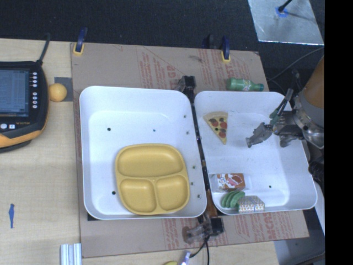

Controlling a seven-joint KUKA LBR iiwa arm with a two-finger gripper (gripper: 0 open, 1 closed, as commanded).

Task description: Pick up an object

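Observation:
The right bin (276,164) holds a pizza slice toy (217,125) near its far left corner. Along its near edge lie a red and white packet (229,181), a green pea pod (231,199) and a small silver piece (251,205). My gripper (268,130) hangs over the right side of this bin, to the right of the pizza slice and apart from it. Its fingers (257,137) are spread open with nothing between them. A yellow divided plate (151,178) lies in the left bin (105,120).
A green bottle (245,84) lies on the cardboard just beyond the right bin. A teach pendant (19,104) and a yellow ball (57,91) sit on the bench at the left. Clamps hold the cardboard at its far edge.

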